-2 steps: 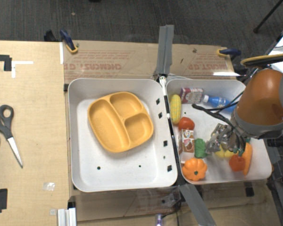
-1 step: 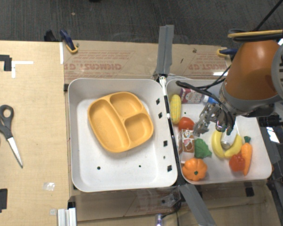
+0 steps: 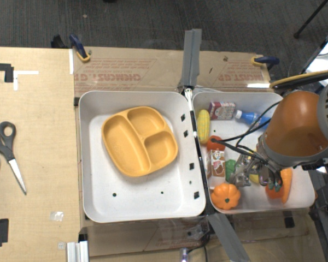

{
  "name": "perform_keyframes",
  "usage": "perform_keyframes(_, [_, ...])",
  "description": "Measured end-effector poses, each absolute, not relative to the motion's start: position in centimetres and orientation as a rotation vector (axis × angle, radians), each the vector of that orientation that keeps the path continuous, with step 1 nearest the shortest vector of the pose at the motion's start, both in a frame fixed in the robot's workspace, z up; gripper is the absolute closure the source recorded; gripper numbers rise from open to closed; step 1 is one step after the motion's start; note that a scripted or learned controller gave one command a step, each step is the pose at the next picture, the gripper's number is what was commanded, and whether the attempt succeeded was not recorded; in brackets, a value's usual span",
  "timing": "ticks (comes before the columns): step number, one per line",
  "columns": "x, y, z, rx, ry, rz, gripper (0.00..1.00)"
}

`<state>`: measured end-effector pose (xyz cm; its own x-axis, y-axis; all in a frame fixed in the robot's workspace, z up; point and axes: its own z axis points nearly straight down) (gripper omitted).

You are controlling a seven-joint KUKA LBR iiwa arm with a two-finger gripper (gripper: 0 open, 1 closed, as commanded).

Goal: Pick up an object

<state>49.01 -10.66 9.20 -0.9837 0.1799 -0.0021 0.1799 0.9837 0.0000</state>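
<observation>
The arm reaches into the right bin [image 3: 246,94] from the right, its orange band covering the bin's right side. My gripper [image 3: 250,173] hangs low over the bin's front half, among cables, just above and right of a small orange pumpkin [image 3: 226,196]. A green item [image 3: 230,169] and a yellow item [image 3: 253,178] lie right by the gripper. An orange carrot [image 3: 285,185] lies to its right. A corn cob [image 3: 203,123], a red-and-white packet [image 3: 222,111], a blue-capped bottle [image 3: 246,115] and a flat snack packet [image 3: 217,162] lie further back and left.
The left bin [image 3: 93,162] holds a yellow three-compartment plate [image 3: 139,141]. Scissors [image 3: 8,152] lie on the wooden bench at the far left. A grey divider bar [image 3: 191,56] runs between the bins; blue clamps [image 3: 79,47] hold the cardboard behind.
</observation>
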Motion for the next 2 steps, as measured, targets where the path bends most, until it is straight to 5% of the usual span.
perform_keyframes(1, [49.0, -10.6, 9.2, 0.283, 3.127, 0.000, 0.00])
perform_keyframes(2, [55.9, -12.5, 9.3, 0.214, 3.129, -0.001, 0.00])
